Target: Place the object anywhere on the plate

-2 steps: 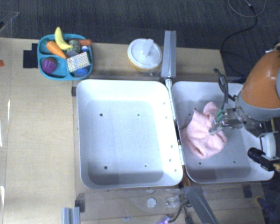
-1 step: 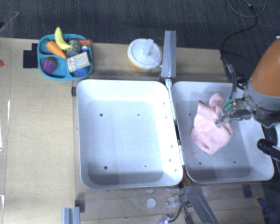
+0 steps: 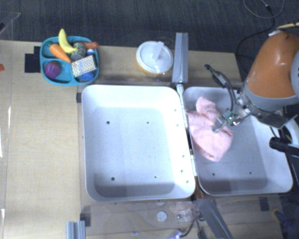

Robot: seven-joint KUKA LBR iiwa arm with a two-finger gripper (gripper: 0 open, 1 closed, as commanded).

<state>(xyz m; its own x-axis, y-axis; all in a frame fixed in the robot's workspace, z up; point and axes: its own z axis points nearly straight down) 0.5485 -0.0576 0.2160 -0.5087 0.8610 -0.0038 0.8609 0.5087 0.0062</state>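
A: Where's the cloth [image 3: 209, 128]?
B: Crumpled in the right bin [image 3: 269, 178], against its left wall.
A: And the gripper [image 3: 224, 122]?
B: Down on the cloth's right edge, probably to pinch it. Whether it's open or closed, I cannot tell.

Arm [image 3: 276, 73]: bulky orange dome at frame's right edge; grey collar beneath; white panel with dark lettering, cut off
Cables [image 3: 224, 81]: thin, dark, curving across the wrist
Gripper [image 3: 224, 122]: small, dark metal; greenish detail
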